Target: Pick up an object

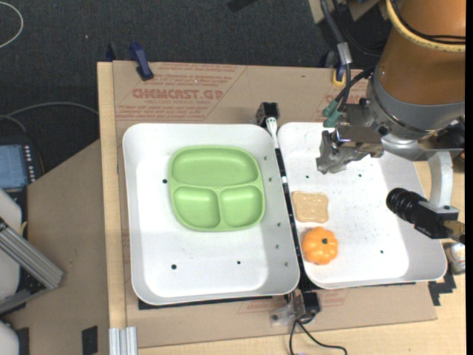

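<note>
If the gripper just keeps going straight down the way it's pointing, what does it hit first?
Most likely the bare floor of the right bin. The gripper hangs over its upper part, above the toast and the orange pumpkin in the picture, though depth is hard to judge.

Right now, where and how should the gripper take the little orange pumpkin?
Likely from straight above, fingers across the round middle of the pumpkin. It sits upright beside the toast, close to the right bin's left wall, so close along that wall.
</note>
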{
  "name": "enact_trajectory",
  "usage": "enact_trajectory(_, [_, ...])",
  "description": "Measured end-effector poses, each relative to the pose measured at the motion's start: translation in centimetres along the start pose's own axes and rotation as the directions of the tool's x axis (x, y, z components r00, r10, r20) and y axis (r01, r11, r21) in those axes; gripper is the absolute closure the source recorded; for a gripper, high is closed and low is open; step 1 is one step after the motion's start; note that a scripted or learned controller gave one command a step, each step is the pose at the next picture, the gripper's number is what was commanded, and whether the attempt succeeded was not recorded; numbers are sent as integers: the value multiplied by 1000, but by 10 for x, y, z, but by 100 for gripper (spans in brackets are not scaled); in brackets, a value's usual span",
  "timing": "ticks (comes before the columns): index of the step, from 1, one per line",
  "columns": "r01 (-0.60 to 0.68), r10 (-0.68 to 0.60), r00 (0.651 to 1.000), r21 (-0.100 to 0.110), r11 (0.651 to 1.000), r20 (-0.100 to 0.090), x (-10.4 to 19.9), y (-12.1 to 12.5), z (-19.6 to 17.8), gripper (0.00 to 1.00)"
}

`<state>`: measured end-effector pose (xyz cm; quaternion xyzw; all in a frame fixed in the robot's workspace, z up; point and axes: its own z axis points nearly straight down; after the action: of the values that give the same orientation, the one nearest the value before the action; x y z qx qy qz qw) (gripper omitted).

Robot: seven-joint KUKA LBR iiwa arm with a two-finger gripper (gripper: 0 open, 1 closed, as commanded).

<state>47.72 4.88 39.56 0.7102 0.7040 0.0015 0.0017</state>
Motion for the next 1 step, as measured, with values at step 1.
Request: enact_trajectory(1, [13, -13, 1000, 1, 1000, -1, 47, 2, -8, 100])
